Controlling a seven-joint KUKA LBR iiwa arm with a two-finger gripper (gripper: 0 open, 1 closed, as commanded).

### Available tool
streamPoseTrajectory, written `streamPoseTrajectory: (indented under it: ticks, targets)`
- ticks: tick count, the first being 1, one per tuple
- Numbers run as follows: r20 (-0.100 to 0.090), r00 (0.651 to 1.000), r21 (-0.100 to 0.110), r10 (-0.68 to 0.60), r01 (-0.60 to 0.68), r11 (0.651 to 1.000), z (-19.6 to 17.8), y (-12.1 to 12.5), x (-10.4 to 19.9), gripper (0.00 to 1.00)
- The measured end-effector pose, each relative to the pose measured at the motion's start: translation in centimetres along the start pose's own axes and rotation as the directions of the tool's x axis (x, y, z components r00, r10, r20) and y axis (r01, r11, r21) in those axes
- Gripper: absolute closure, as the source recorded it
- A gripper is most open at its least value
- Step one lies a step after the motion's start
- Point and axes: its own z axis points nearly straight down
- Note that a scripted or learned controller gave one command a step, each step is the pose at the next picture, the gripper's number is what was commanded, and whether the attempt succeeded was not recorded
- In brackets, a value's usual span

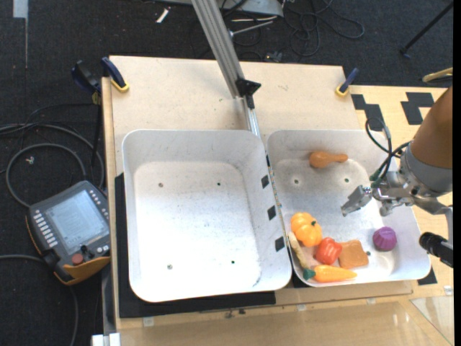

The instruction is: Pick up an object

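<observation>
1. The grey arm with the orange band [441,132] comes in from the right edge, and its two-finger metal pincer [358,199] hangs over the middle of the right-hand shallow white plastic bin [284,144]. Honestly I cannot tell whether it's wide or narrow from this angle, and nothing shows between the tips.
2. The things to pick up all sit in that right bin. A tan, pear-shaped gourd-like toy [327,158] lies alone near the far wall, apart from the rest.
3. The others crowd the near corner: a small orange-yellow plastic pumpkin [306,228], a red pepper-like toy [328,250] just beside it, a flat brownish-orange square block [354,254] touching or nearly touching the pepper, and an orange plastic carrot [333,273] lying along the near rim.
4. A round purple plastic ball-shaped toy [385,238] sits by itself toward the right wall, near the pincer but apart from it.
5. Open room: the centre of the right bin's floor, between the gourd and the near cluster, is bare, and that's where the pincer is.
6. The left-hand shallow white plastic bin [137,193] butts against the right one along their shared edge.
7. Both bins rest on the pale wooden surface [180,92], with yellow clamps at its far corners.
</observation>
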Motion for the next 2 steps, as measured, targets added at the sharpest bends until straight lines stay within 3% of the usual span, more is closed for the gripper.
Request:
streamPoseTrajectory:
  ticks: [1,2]
  targets:
    - [-0.001,1.000,0.001,0.000,0.000,1.000,6.4,0.1,0.0,0.00]
    - [0.001,1.000,-0.006,0.000,0.000,1.000,5.0,0.3,0.0,1.00]
